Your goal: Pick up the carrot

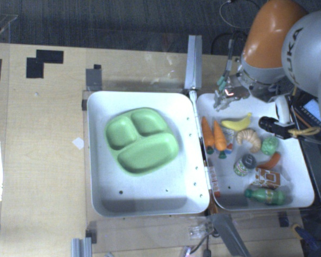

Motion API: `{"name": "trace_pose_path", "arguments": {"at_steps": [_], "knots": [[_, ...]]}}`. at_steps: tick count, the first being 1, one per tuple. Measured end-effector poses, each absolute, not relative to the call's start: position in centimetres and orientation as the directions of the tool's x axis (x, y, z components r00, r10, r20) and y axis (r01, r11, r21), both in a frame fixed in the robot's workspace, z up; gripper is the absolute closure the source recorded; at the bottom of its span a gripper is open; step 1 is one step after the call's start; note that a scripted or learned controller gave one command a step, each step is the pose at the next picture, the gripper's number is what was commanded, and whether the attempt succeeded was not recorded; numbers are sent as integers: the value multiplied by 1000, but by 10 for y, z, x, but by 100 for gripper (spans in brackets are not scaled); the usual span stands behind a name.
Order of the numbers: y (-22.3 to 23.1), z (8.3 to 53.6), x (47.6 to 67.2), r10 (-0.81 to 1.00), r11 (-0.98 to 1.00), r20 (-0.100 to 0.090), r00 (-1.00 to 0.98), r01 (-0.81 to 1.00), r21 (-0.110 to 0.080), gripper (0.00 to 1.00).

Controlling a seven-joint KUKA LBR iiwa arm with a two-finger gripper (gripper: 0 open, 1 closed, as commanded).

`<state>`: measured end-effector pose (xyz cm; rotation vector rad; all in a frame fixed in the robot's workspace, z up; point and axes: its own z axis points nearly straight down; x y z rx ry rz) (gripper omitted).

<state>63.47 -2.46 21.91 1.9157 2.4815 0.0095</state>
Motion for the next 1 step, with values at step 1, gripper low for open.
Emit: {"name": "trace_pose_path", "arguments": {"at_steps": [1], "knots": [[-17,316,635,984,177,-1,-177,984,9,100]]}}
